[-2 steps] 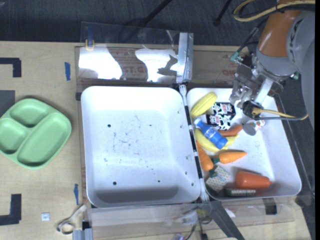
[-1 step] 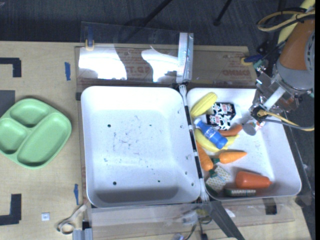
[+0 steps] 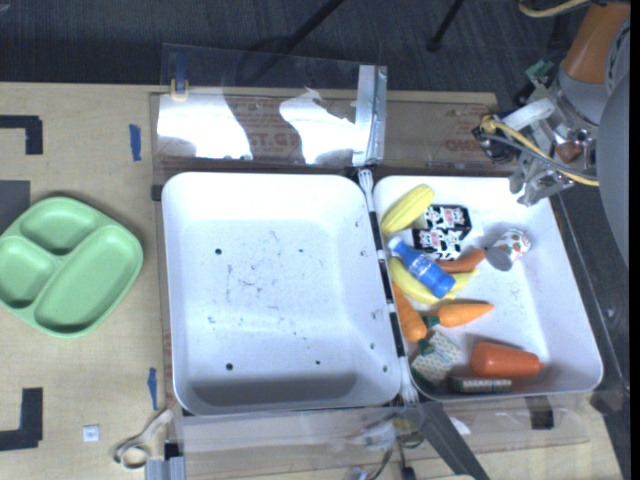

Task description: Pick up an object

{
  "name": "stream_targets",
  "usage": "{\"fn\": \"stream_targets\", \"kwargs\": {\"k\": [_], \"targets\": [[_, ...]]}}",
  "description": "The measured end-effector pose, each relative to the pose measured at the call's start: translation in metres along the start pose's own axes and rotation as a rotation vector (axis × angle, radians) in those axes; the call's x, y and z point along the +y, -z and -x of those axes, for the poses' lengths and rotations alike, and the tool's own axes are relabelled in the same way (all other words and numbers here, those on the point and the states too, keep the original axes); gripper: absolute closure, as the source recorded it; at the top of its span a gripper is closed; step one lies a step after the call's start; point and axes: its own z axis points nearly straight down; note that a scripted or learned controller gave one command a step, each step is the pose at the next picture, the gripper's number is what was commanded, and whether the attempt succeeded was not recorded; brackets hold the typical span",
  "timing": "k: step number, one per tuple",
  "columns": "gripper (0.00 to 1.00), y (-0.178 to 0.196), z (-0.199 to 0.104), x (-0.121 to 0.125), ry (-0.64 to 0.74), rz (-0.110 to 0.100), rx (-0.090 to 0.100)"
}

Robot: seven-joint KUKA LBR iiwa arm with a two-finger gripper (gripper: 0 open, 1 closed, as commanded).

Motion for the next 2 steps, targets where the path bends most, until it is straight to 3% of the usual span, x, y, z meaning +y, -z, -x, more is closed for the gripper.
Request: {"fn": "stream_targets", "kwargs": {"k": [1, 2], "targets": [[1.00, -0.023, 0.044, 0.082, -0.058, -0.002, -0.001], [1.00, -0.023, 0.013, 0.056, -0.086, 0.000, 0.000]]}}
